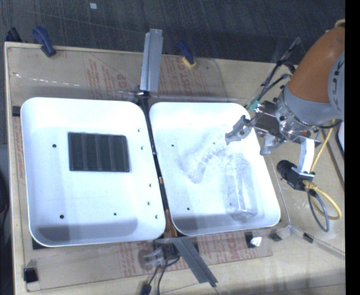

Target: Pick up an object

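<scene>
A clear plastic bottle lies lengthwise in the right bin, near its right wall. Beside it, toward the bin's middle, rests a crumpled clear plastic piece. A dark grey ribbed rectangular block sits flat in the left bin. My gripper hangs over the upper right corner of the right bin, just above and beyond the bottle's top end. The grey arm with its orange band reaches in from the right edge.
A metal divider bar stands at the back between the bins. Blue clamps hold the board's far edge. Cables and a yellow hose hang to the right of the right bin.
</scene>
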Robot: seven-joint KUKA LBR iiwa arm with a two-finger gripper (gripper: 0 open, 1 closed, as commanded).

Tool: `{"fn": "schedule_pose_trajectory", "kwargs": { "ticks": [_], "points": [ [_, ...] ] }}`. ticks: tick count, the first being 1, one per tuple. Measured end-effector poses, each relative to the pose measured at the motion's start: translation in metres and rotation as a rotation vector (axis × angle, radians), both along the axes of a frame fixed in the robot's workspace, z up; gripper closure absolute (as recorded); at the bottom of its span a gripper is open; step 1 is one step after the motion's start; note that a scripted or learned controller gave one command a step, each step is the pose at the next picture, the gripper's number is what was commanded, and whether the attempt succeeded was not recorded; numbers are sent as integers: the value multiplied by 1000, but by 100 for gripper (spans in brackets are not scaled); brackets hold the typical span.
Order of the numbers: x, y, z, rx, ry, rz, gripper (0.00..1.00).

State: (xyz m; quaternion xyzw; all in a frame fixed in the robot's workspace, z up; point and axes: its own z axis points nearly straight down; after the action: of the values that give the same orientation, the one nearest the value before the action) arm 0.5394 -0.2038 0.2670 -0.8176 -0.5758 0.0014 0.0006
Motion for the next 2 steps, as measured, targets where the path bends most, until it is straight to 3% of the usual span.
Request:
{"fn": "schedule_pose_trajectory", "kwargs": {
  "ticks": [1, 2],
  "points": [
    [-63, 3, 37, 1, 1, -123, 0],
    [-40, 23, 87, 0, -2, -46, 0]
  ]
}}
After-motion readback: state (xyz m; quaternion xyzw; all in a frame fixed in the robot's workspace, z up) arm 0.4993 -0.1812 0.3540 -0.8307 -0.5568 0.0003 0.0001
